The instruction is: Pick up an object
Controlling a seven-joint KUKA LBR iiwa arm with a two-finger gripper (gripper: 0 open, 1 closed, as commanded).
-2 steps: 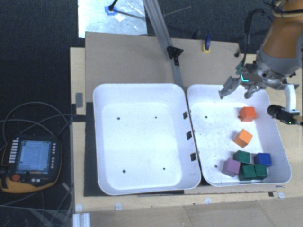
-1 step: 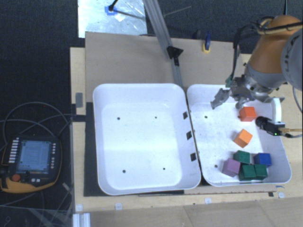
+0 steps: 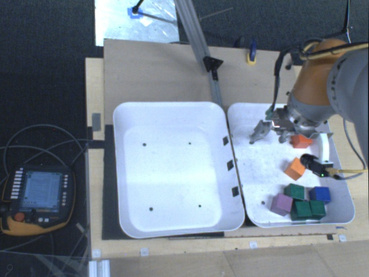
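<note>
The grey arm (image 3: 346,85) reaches in over the counter's right edge, orange band (image 3: 311,85) above the wrist. Its pincer (image 3: 266,129) hangs low near the far right corner, angled leftward.

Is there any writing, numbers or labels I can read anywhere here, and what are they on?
None can be read.
Handheld controller left of the bench: its screen shows lines, too small and blurred to read.
Blocks in the right bin: plain, no markings visible.
</note>
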